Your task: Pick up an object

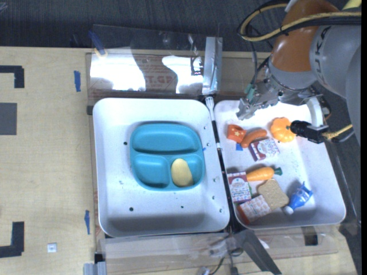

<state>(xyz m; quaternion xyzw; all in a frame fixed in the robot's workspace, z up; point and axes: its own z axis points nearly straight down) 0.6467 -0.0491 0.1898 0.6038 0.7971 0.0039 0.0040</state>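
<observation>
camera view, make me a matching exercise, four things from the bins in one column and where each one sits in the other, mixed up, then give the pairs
Things:
1. yellow egg-shaped piece
2. carrot
3. blue bottle
4. tool

Places:
A. near right corner of the right bin
B. over the far left part of the right bin
C. in a compartment of the blue tray in the left bin
D. middle of the right bin, above the slice of bread

Pairs: 1-C, 2-D, 3-A, 4-B

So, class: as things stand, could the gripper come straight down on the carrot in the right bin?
Probably yes. The carrot lies uncovered on the right bin's floor, though a packet crowds its left end. The gripper hangs above the bin's far end.
</observation>
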